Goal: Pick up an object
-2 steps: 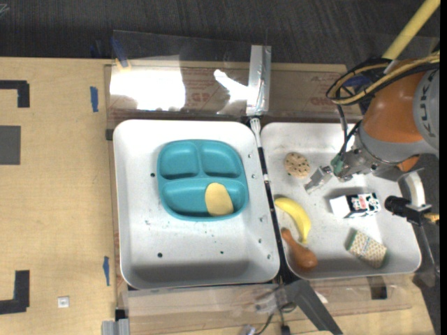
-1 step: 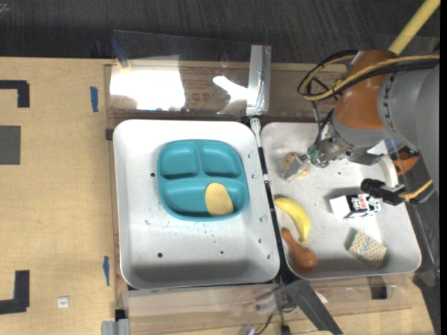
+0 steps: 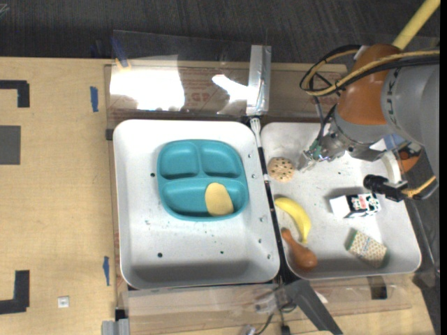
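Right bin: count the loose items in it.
5: cookie at its left, banana and drumstick below, white box centre-right, sponge lower right. The arm may hide more.

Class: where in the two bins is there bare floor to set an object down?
Left bin: bare floor around the blue tray, widest below it. Right bin: a patch between banana, white box and patterned block. Crowded along its left wall.

I see 2 white bins, a teal tray with a yellow oval, a yellow banana, a speckled tan cookie, and a brown drumstick.
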You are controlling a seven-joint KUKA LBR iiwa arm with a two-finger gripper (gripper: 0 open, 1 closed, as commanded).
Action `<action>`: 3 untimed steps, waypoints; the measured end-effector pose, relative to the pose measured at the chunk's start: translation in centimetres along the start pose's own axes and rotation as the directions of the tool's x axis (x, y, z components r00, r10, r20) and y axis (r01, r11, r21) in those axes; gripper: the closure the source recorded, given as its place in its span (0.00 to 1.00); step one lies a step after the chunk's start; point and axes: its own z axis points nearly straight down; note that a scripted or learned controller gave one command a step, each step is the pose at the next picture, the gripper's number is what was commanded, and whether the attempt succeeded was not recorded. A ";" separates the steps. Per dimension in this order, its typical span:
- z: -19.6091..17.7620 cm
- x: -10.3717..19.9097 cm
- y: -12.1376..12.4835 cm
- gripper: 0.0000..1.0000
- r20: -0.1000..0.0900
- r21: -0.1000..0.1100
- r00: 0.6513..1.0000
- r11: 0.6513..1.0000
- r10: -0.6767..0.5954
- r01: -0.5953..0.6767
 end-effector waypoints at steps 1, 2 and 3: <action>0.1 0.0 0.0 0.00 -0.001 0.002 1.000 1.000 0.000 0.000; -8.9 3.9 -0.4 0.00 -0.004 0.002 1.000 1.000 0.014 -0.014; -8.6 8.7 -7.3 0.00 -0.009 0.010 0.994 0.994 -0.108 0.108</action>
